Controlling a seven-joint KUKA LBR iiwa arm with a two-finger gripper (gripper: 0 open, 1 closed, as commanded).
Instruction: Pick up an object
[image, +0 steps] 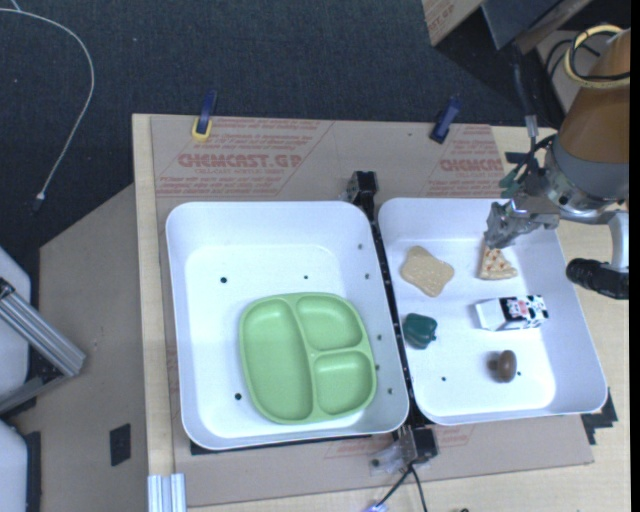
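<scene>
The gripper (497, 228) hangs low in the far part of the right shallow white bin (570, 390), its tip just above a triangular pizza-slice toy (496, 264); whether it is open or closed cannot be told. Nearby in that bin lie a tan bread-slice toy (427, 271), a black-and-white carton (511, 312), a dark green lump (419, 329) and a brown oval piece (503, 365). Well to the gripper's left, the other white bin (200, 260) on the desk holds a light green three-compartment plastic tray (305, 355).

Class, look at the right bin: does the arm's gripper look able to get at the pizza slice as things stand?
Probably yes. The gripper hangs just above the pizza slice in the right bin. Nothing lies over the slice, and the bread slice and milk carton sit apart from it.
</scene>
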